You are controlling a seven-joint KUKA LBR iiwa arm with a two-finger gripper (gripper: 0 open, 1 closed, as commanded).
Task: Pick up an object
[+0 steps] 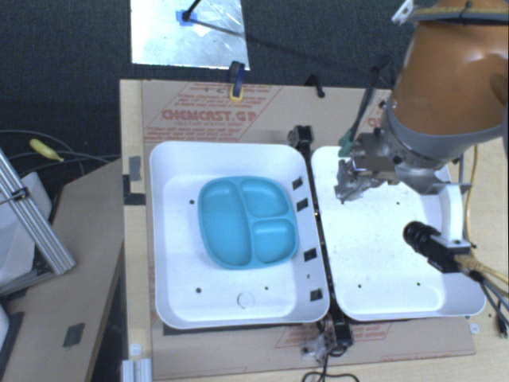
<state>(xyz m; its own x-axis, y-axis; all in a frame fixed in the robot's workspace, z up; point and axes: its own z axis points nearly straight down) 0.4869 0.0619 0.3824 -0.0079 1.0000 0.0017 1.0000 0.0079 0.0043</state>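
Note:
A blue plate with three compartments lies flat in the middle of the left white bin. My gripper hangs over the far left part of the right white bin, close to the divide between the two bins. Nothing shows between its tips. The gripper is well to the right of the plate and apart from it. The orange band of the arm fills the upper right and hides the far right corner of the right bin.
A small pale round mark sits near the left bin's front wall. Black clips line the seam between the bins. Cardboard lies under both bins. A shiny sheet is at the back, and a metal frame at the left.

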